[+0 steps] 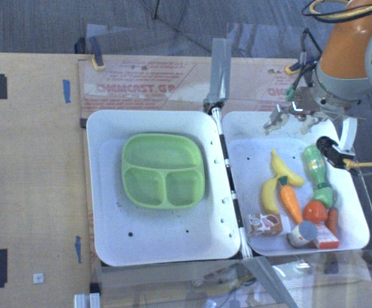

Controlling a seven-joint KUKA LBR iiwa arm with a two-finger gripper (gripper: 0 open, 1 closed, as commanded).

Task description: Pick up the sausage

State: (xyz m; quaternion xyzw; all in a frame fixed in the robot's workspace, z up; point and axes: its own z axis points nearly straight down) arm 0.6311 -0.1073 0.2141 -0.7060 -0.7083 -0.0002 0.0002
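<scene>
The gripper (290, 117) is hanging over the far edge of the right bin (250, 136), its two metal fingers (274, 119) spreading apart with nothing between them. Above it the arm (349, 43) is reaching in from the right, showing its orange band and a loop of yellow-and-black cable at the top.

The sausage (332, 219) is lying near the front right corner of the right bin, a small reddish-brown piece running roughly front to back. It is sitting just beside a red tomato (315, 210) on its left and just behind a red-and-white carton (327, 237). It is well apart from the gripper, which is hovering at the opposite end of the bin.

Other toy foods are crowding the same bin. Two yellow bananas (282, 167) are lying near the middle, with an orange carrot (290, 201) between them and the tomato. A green bottle (314, 165) is lying toward the right wall, with a green vegetable (324, 194) just in front of it. A small brown-and-white packet (266, 224) is resting near the front left of the bin, and a grey round can (303, 233) is sitting beside the carton.

In the left bin (108, 236), a green divided plate (164, 171) is lying flat near the middle, showing three compartments. Both bins are sitting side by side on the wooden counter (25, 191).
</scene>
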